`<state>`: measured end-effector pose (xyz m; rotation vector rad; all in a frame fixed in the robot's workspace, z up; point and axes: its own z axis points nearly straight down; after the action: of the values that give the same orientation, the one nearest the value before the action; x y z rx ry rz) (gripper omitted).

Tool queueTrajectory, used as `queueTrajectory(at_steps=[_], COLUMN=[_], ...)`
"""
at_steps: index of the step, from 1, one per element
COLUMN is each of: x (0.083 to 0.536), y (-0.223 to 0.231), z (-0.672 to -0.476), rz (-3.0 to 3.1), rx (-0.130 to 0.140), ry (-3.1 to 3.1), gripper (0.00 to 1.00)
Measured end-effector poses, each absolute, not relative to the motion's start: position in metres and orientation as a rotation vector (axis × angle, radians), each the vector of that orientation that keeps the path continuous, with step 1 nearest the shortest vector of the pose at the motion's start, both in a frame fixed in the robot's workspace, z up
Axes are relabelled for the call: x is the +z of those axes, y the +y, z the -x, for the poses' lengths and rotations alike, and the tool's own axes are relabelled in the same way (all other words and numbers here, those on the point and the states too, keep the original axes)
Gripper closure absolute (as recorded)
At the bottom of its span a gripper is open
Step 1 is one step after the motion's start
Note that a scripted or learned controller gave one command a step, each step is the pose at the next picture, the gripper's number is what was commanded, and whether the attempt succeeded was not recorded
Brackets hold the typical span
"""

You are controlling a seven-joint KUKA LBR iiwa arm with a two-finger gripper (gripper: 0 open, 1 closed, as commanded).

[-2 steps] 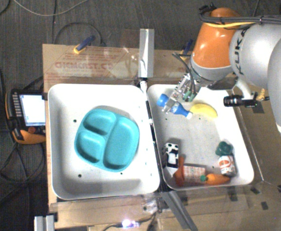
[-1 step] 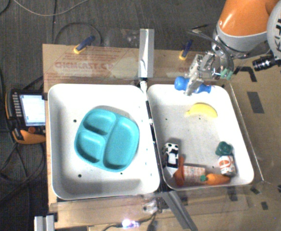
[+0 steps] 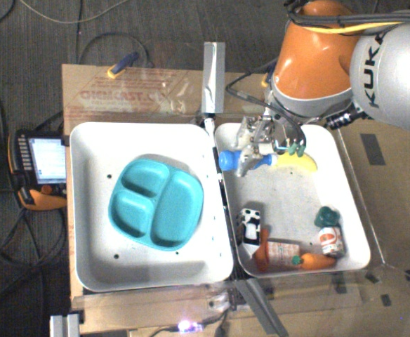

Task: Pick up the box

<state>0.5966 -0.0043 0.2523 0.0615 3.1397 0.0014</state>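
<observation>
I take the right-hand shallow white plastic bin (image 3: pixel 345 188) as my landmark. The grey arm with its big orange band (image 3: pixel 314 48) hangs over that bin's far edge, reaching in from the right. Just left of the bin sits the second white bin (image 3: pixel 86 188) with a turquoise divided plastic tray (image 3: pixel 156 202) in it. The metal two-finger gripper (image 3: pixel 258 146) hovers over the landmark bin's far left corner, above a blue plastic item (image 3: pixel 236 160) and beside a yellow banana-shaped toy (image 3: pixel 300 162); I cannot tell how far its fingers are spread, and I see nothing held between them. The small red-and-white cardboard box (image 3: pixel 282 250) lies flat along the bin's near wall, well apart from the gripper, with an orange carrot toy (image 3: pixel 316 261) touching its near side, a black-and-white cow-pattern toy (image 3: pixel 250 225) just left, and a small red-labelled can (image 3: pixel 330 241) to its right. I judge the good move is to travel to the near wall, align across the box's narrow width, and descend clear of the carrot
</observation>
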Motion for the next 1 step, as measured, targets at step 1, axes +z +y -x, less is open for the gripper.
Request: queueTrajectory(at_steps=[1], x=[0.2271], y=[-0.0333], z=[-0.6397], rz=[0.303], rx=[0.000], ry=[3.124], gripper=[1.00])
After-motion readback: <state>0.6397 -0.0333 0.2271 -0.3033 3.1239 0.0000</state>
